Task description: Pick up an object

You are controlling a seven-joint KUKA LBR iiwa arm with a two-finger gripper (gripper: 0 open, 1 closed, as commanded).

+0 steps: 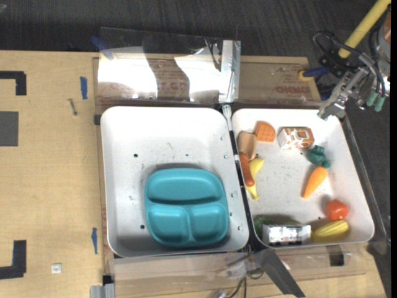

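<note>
Camera view: I see the gripper (pixel 330 108) up at the far right, over the far right corner of the right bin (pixel 358 166). It's tilted, tip pointing down-left toward the bin rim. Nothing between the fingers. Can't tell if they're apart or together, too small and blurred from here.

Candidate objects all sit in the right bin, none touched by the gripper:
- orange waffle piece (pixel 265 131), far left area
- small white-and-orange carton (pixel 294 138) just right of it
- tan bread-like piece (pixel 247 143) against the left wall, with a red-orange sausage (pixel 247 170) and a yellow banana piece (pixel 254 177) just nearer along the same wall
- carrot (pixel 314 180) mid-right, tilted, with a green piece (pixel 319 155) at its far end
- red tomato (pixel 337 210) near right
- yellow corn-like piece (pixel 330 230) along the near wall
- silver can (pixel 286 233) lying on its side at the near wall, dark green item (pixel 262 223) touching its left end

Left bin (pixel 124 135): a teal divided tray (pixel 185 205) in the near half, one long compartment far, two smaller ones near.
</note>
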